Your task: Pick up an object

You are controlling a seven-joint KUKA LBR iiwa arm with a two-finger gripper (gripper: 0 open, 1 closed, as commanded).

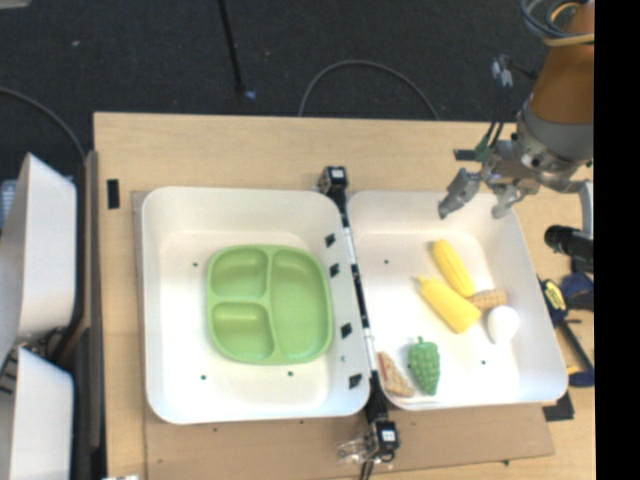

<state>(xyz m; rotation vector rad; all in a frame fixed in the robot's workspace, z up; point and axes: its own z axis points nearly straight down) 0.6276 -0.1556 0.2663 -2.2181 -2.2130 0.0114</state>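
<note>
Two bins sit side by side on the bench (120, 158). The left bin (170, 218) holds a divided plate (268, 303) at its centre. In the right bin (400, 228), two corn cobs (452, 267) (449, 304) lie side by side near the centre. An egg (502, 322) rests at their four o'clock, touching a small piece (489, 298). A grape bunch (424, 365) lies at six o'clock, with a bread slice (394, 376) just left of it. My gripper (478, 192) hangs over this bin's twelve o'clock edge.
</note>
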